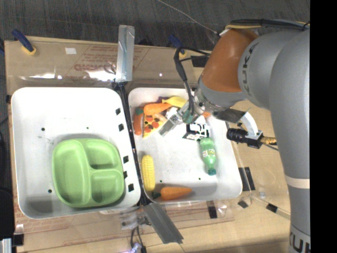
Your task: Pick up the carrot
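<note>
The carrot (176, 193) is orange with a dark green stub at its left end. It lies flat along the near wall of the right bin (231, 165). My gripper (180, 119) hangs low over the far part of that bin, well above the carrot in the picture and apart from it. It sits just right of an orange toy (155, 108) and a pizza slice (142, 123). The grey arm with its orange band (229, 62) reaches in from the right and hides the bin's far right corner.
A corn cob (148, 173) lies by the right bin's left wall, just above the carrot's stub. A green bottle (208, 154) lies at middle right, a yellow banana (176, 101) near the far wall. The left bin (31, 104) holds a green divided plate (87, 170).
</note>
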Motion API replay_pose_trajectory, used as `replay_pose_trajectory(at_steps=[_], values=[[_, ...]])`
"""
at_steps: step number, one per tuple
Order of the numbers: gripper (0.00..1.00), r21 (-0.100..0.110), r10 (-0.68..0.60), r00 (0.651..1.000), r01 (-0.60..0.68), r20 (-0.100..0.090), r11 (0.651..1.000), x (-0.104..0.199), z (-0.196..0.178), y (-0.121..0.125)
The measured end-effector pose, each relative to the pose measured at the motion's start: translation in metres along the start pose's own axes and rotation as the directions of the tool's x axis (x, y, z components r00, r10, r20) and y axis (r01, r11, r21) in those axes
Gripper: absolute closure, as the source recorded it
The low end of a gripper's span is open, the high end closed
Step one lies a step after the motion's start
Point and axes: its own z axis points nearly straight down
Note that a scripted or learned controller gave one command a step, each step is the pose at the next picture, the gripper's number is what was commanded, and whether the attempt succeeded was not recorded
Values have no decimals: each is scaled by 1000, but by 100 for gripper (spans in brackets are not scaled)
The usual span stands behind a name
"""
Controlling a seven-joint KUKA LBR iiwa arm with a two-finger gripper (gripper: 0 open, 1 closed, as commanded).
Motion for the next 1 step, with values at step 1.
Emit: replay_pose_trajectory(at_steps=[1], values=[[0,3,237,971,-237,-1,971,-23,40,53]])
